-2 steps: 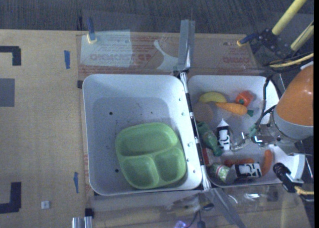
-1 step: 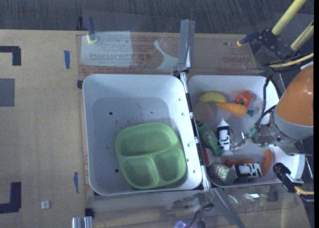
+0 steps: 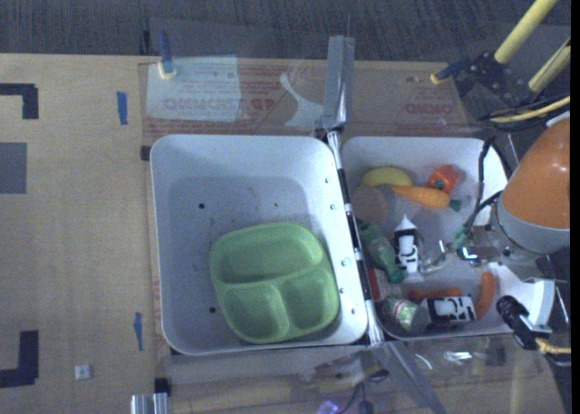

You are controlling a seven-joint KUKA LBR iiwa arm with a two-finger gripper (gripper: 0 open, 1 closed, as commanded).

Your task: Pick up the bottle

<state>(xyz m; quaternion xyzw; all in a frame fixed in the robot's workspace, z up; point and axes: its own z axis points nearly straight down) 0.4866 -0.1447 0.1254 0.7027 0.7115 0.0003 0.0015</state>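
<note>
While my arm (image 3: 542, 187) reaches in from the right over the right bin (image 3: 471, 146), my fingers (image 3: 441, 254) hang low among the clutter there, just right of the small white bottle (image 3: 407, 247) with the dark cap and label. How far they are parted I cannot tell, since they are small and blurred against the bin floor; nothing shows plainly between them. That bottle stands near the middle of the right bin, just beside a green bottle (image 3: 381, 252) lying at a slant along the bin's left wall. Behind them lie a yellow banana-shaped piece (image 3: 386, 176), a carrot (image 3: 420, 195) and a small red-orange piece (image 3: 443, 178). Near the front wall I see a greenish can-like thing (image 3: 401, 312), a black-and-white item (image 3: 450, 309) and a slim orange piece (image 3: 487, 293). The left bin (image 3: 181, 186) holds a green divided plate (image 3: 272, 281), resting toward its front right corner. Both bins sit side by side on the tan worktop (image 3: 68, 222).
</note>
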